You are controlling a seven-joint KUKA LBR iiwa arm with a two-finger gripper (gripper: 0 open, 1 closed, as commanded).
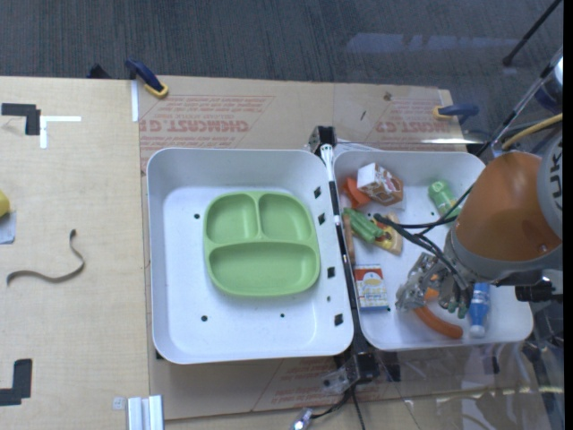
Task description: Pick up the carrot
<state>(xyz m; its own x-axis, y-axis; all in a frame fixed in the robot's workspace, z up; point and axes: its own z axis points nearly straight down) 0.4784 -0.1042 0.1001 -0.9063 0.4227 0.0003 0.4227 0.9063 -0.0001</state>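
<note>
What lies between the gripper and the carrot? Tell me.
Nothing: in the camera view the gripper hangs right above the carrot in the right bin, its tips at the carrot's upper edge; contact is unclear.

Two bins sit side by side on the counter (72,150). The left bin (170,330) holds a divided plate (261,243) near its middle. In the right bin (501,330), the claw (428,287) hangs just above the carrot (439,323) (near the front wall), with small boxes (371,288) to its left.
</note>
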